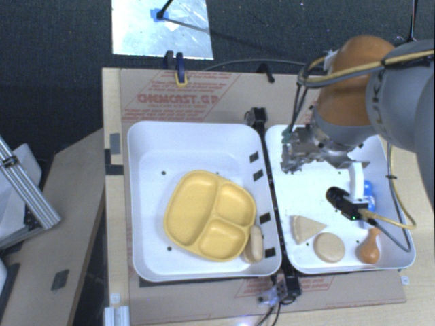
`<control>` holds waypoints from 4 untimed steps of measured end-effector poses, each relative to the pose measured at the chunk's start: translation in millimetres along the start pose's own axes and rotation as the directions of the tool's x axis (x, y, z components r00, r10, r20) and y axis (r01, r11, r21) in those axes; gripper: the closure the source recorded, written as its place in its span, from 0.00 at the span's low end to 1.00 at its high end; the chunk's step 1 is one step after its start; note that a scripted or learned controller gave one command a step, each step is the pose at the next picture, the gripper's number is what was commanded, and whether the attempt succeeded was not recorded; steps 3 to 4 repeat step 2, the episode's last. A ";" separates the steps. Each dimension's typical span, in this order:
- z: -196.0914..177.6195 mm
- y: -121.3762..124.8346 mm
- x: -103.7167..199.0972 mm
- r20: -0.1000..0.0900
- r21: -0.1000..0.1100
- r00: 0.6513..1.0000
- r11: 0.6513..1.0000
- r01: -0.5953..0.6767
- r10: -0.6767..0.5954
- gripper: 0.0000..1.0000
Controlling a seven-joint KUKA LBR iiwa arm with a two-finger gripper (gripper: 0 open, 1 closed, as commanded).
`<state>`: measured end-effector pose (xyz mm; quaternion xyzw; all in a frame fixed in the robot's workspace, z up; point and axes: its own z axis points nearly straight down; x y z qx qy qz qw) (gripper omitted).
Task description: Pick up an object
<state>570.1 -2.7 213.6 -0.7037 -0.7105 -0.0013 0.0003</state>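
My gripper [293,160] hangs over the upper left part of the right bin [401,250], close to the divider between the bins, with nothing seen in it. In that bin lie a pale wedge [307,227], a round beige disc [329,246], a brown pear-shaped piece [369,246] and a white and blue item [361,187], all toward the front and right, apart from the gripper. The left bin [146,182] holds a yellow divided plate [209,212] with a small beige loaf-shaped piece [255,243] against its right front corner.
The grey arm with its orange band [353,80] reaches in from the upper right over the right bin's back edge. Black clips [262,175] line the rim between the bins. A metal frame [27,189] stands off the bench at the left.
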 end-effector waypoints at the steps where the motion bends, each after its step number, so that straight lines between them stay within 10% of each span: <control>1: 2.3 -15.7 43.4 0.000 0.002 1.000 1.000 0.000 0.000 1.00; 4: 3.3 -31.6 88.3 0.000 0.002 1.000 1.000 0.000 0.000 1.00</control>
